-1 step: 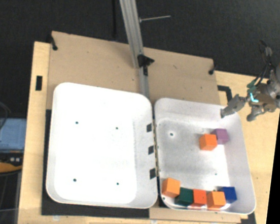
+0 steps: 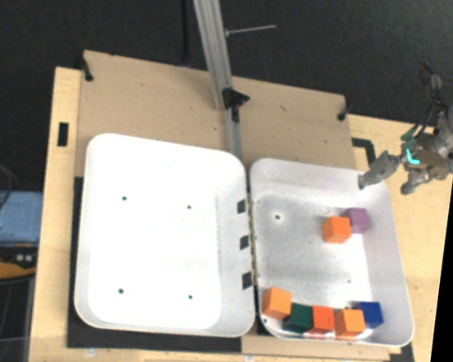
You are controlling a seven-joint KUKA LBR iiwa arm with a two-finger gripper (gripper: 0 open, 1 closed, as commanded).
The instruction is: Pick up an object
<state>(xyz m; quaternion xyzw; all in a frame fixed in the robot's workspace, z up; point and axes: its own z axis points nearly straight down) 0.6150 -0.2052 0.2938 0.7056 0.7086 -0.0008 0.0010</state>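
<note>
Orange block (image 2: 337, 229) touching purple block (image 2: 359, 219) mid right bin (image 2: 309, 183); gripper (image 2: 393, 176) spread, empty, above bin's far-right corner.

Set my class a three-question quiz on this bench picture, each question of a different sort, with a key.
1. True or false: the purple block touches an orange block.
2. Which bin holds all the blocks? A) left bin B) right bin
3. Fill in: the blue block lies at the ___ end of the row along the right bin's near wall.

Key: 1 true; 2 B; 3 right.

The pincer is open above the right bin's far right corner, holding nothing.
</note>
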